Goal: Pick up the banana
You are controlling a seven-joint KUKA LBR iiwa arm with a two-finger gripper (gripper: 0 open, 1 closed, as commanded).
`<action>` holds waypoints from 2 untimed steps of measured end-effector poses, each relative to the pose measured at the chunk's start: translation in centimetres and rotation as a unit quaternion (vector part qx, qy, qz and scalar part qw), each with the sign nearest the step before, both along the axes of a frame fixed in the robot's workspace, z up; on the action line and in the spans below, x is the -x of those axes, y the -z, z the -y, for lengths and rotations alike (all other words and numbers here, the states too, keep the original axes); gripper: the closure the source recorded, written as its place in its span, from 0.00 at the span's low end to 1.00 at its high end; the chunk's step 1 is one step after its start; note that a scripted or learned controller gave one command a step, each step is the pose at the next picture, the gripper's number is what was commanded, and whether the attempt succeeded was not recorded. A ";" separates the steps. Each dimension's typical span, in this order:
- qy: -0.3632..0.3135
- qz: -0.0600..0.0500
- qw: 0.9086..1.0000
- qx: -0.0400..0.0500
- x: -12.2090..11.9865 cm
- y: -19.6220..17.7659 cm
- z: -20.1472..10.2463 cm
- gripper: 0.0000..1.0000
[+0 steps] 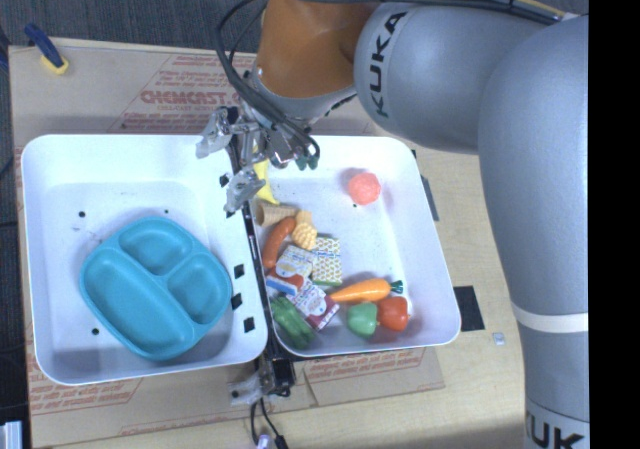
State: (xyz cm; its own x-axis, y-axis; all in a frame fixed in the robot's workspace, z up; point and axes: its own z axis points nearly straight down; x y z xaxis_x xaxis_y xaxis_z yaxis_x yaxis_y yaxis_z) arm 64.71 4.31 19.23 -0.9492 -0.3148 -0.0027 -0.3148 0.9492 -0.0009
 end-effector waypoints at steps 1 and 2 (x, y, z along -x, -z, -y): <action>-0.131 0.000 0.991 0.000 -1.0 0.0 5.3 0.00; -0.228 0.001 0.974 0.000 -1.0 0.0 0.6 0.00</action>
State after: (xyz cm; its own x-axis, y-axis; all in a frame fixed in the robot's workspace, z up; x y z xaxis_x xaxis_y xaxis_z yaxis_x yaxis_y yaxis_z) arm 65.71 3.67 19.24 -0.7103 -0.7039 -0.0032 -0.7039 0.7103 -0.0021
